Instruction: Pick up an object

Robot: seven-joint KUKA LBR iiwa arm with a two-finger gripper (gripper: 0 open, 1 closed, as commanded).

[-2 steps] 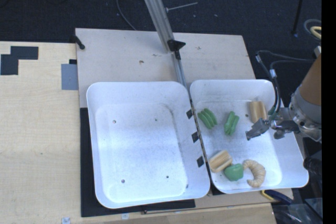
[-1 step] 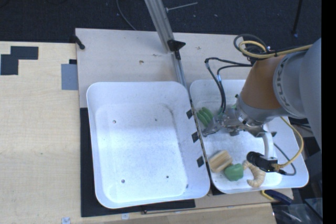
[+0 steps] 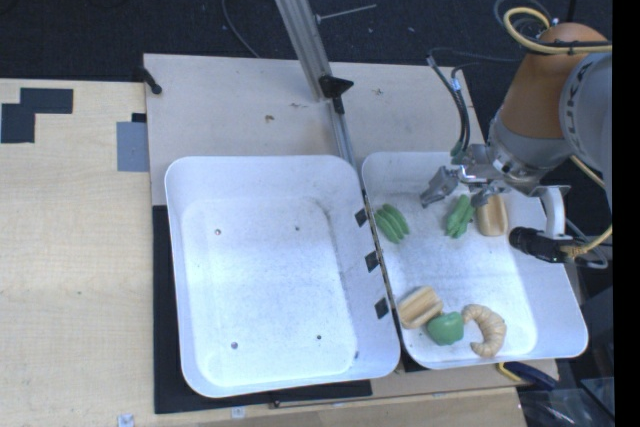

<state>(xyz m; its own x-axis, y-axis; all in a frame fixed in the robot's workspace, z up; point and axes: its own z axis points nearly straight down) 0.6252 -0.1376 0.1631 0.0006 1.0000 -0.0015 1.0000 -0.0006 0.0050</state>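
On the left of the bench, the left bin [image 3: 265, 275] is seen as a shallow white tray with only a few dark specks on its floor, so nothing there is offered for a pick. Behind the bins a metal rail [image 3: 305, 25] is laid at a slant toward the wall between them, where three small black clips [image 3: 372, 260] are fixed, probably to keep the two trays together. In the right bin [image 3: 545, 330] all the objects are found. A green ridged piece [image 3: 392, 222] is placed close to the dividing wall. Nearer to the front edge, a tan bread-like piece [image 3: 419, 305], a green round piece [image 3: 446, 327] and a curved croissant shape [image 3: 486, 327] are grouped, touching or almost touching one another. Toward the back of this bin, a second green piece [image 3: 459, 216] and a tan block [image 3: 490, 215] are lying side by side, just under the gripper [image 3: 462, 185]. The gripper is held low over this pair, which are judged to be the likely target, because the arm is brought in from the right and stopped above them. The jaws appear to be spread apart, and nothing is seen between them, so no object is held yet.
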